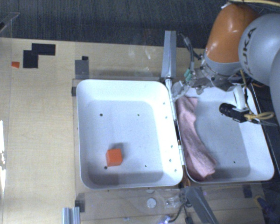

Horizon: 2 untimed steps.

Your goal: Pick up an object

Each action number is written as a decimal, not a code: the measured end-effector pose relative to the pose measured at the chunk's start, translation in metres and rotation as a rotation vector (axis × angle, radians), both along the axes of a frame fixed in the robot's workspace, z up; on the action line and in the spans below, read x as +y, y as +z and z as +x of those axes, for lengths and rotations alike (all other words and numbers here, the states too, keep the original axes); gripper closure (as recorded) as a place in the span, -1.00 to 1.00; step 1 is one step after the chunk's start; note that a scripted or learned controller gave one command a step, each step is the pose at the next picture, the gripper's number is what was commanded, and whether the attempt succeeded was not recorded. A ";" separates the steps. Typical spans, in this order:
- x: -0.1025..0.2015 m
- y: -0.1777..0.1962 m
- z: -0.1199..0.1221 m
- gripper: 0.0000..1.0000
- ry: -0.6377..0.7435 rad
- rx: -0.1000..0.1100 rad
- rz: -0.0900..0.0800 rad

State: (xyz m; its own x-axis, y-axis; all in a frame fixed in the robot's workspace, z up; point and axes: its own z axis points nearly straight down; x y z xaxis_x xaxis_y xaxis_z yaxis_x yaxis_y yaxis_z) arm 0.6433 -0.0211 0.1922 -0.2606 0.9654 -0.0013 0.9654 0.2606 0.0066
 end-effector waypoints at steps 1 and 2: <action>-0.033 -0.005 -0.001 -1.00 -0.082 0.001 0.001; -0.068 -0.095 0.002 -1.00 -0.096 -0.002 0.000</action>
State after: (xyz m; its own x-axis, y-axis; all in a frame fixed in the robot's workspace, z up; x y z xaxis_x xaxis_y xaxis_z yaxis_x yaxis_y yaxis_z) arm 0.6451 -0.0887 0.0967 -0.1671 0.9859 -0.0017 0.9859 0.1671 0.0088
